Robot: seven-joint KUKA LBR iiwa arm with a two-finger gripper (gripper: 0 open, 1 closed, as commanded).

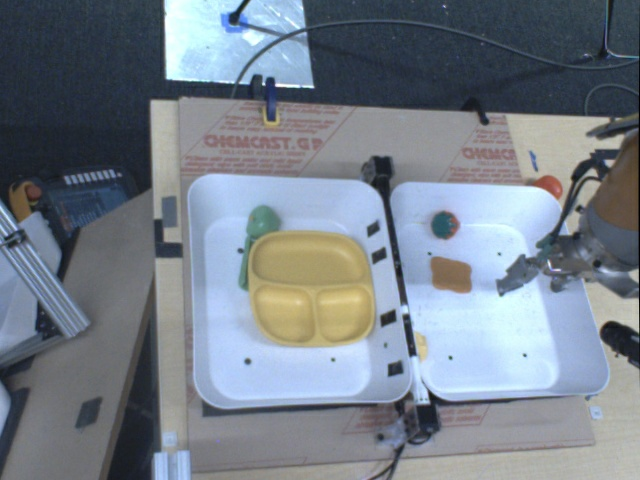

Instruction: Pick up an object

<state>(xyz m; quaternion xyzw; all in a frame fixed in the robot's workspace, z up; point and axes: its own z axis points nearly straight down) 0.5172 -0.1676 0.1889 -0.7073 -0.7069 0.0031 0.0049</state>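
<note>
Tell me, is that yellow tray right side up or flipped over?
Right side up: the yellow tray in the left bin shows its three hollow compartments facing upward.

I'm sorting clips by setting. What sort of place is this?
Most likely a robotics lab test bench, not a kitchen. Two white bins sit on a taped-down cardboard sheet, cables trail across dark carpet, and a robot arm reaches over toys like the yellow divided tray.
</note>
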